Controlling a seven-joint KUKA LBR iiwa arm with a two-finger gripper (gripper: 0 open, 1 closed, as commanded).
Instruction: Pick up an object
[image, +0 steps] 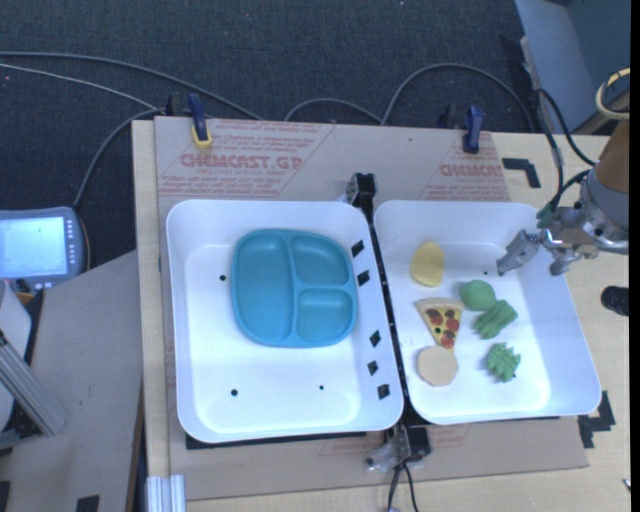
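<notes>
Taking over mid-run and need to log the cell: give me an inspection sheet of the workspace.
Surface: bench bearing left bin and right bin.
Job's things: right bin holds yellow piece, pizza slice, tan disc, three green pieces.
Clutter: blue divided plate in left bin.
Grippers: gripper above right bin's far right, fingers apart, holding nothing.
Cables: several behind bench.
Surroundings: blue clamps, small screen.

Six toy foods lay in the right bin (560, 330): a yellow piece (428, 263), a pizza slice (441, 322), a tan round cookie (437, 366), and three green vegetables (478, 294) (495, 319) (502, 361), all lying flat and close together.
</notes>
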